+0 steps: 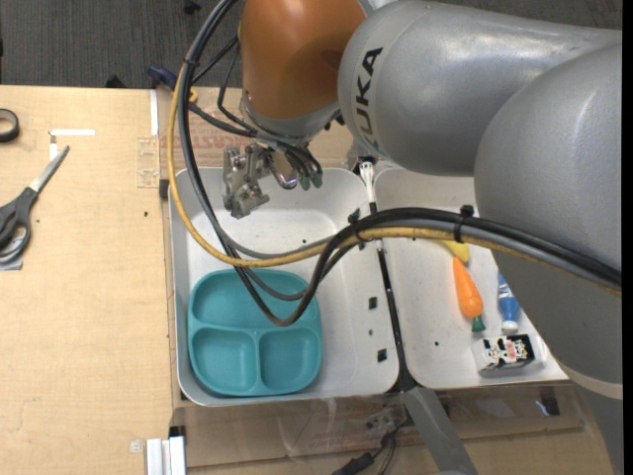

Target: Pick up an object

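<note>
Teal tray (257,339): we see it lying flat in the near end of the left bin (341,265), three compartments up, its long axis across the bin.
Carrot toy (467,290): it lies in the right bin (430,334), long axis running near to far, green end toward us; we judge it a likely pick.
Blue tube (507,305) and small printed box (506,352): just beside the carrot, near the right bin's outer side.
Gripper (245,188): it hangs over the far end of the left bin with nothing between its fingers; cables crowd it, so we cannot tell how wide it stands.
Scissors (25,206): on the table, well apart from both bins.
</note>
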Action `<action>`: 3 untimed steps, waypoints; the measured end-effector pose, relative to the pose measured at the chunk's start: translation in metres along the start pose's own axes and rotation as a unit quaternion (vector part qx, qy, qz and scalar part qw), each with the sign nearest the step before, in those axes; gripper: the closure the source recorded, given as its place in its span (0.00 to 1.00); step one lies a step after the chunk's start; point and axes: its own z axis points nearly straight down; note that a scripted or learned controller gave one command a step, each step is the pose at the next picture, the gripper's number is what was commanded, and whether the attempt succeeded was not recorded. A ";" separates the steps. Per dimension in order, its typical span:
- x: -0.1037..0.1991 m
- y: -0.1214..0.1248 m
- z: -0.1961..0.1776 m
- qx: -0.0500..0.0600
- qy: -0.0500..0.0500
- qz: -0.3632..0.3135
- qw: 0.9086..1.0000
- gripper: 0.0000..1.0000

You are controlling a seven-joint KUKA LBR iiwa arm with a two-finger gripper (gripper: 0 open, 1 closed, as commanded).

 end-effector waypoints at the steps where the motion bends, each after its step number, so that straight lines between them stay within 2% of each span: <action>1: 0.084 -0.028 0.091 0.000 -0.003 -0.020 1.000 1.00; 2: 0.080 0.025 -0.060 -0.001 0.001 -0.039 0.999 1.00; 3: 0.133 0.062 -0.150 -0.001 0.001 -0.195 0.981 1.00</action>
